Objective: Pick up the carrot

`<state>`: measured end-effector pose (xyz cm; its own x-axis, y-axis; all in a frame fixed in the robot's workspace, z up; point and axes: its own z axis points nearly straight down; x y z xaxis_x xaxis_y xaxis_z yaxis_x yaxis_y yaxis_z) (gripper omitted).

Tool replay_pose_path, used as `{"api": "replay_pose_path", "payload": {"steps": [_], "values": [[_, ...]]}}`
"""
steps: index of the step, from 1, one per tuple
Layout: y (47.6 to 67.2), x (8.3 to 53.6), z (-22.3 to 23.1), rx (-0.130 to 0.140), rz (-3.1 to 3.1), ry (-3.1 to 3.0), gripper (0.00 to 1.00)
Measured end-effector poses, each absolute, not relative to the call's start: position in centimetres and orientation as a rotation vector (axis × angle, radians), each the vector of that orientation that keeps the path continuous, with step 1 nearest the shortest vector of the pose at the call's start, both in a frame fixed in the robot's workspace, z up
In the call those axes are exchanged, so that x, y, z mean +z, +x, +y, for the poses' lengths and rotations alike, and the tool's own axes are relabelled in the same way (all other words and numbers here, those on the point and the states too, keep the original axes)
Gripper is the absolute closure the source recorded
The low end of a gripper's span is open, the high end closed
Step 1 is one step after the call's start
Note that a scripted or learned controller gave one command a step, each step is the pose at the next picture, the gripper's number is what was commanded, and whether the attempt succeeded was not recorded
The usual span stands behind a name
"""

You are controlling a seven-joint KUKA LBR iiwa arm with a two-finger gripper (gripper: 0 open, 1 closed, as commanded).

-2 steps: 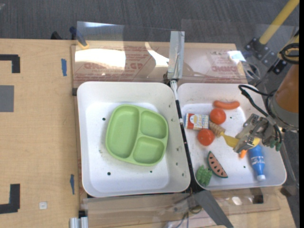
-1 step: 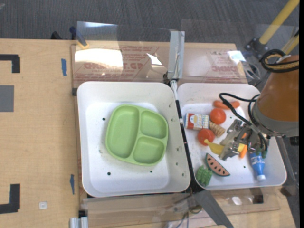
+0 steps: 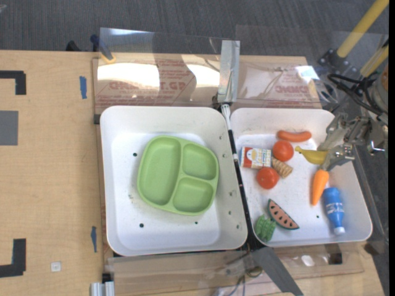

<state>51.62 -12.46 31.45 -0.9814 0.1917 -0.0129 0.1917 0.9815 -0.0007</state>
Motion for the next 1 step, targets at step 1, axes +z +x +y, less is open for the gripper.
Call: {"api": "replay_pose_path", "payload": {"steps": [1], "values": [[47.98, 16.82, -15.45, 0.003, 3.13, -0.283, 1.0]]}}
